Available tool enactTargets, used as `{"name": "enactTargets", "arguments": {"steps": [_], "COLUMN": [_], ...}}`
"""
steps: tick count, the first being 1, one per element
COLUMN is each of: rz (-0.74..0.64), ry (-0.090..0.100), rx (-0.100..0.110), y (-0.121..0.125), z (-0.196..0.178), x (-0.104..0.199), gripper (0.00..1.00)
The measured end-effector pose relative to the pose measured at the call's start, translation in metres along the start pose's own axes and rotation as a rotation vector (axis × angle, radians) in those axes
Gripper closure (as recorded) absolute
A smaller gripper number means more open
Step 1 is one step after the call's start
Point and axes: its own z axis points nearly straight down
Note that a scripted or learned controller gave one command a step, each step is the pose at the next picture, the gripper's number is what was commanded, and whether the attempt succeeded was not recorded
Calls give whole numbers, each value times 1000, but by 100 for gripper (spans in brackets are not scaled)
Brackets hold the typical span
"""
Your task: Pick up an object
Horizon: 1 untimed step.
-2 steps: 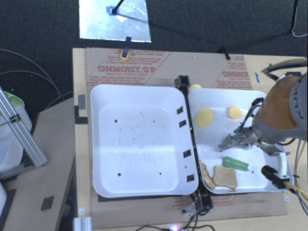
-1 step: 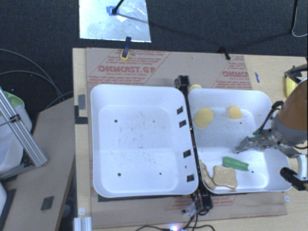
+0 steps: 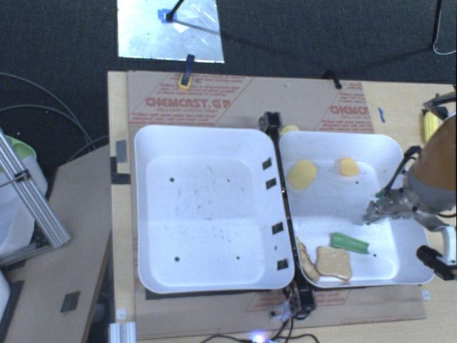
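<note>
Gripper [image 3: 373, 214] low at right bin's [image 3: 389, 148] right edge, finger state indiscernible; near flat green plastic piece [image 3: 349, 243]. Risk: closing wide, missing it.

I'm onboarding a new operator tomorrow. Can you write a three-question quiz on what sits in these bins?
1. True or false: the green object lies in the left bin.
2. Which thing lies closest to the green object?
A. toast-like slice
B. larger yellow piece
C. smaller yellow piece
3. Fill in: the gripper hangs over the ____ bin.

Key: 1 false, it lies in the right bin; 2 A; 3 right.
</note>
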Motion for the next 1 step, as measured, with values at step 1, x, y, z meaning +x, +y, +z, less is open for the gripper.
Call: {"name": "enactTargets", "arguments": {"steps": [1], "rz": [1], "ry": [2], "rx": [5], "y": [-36], "z": [12], "x": [30], "gripper": [100]}}
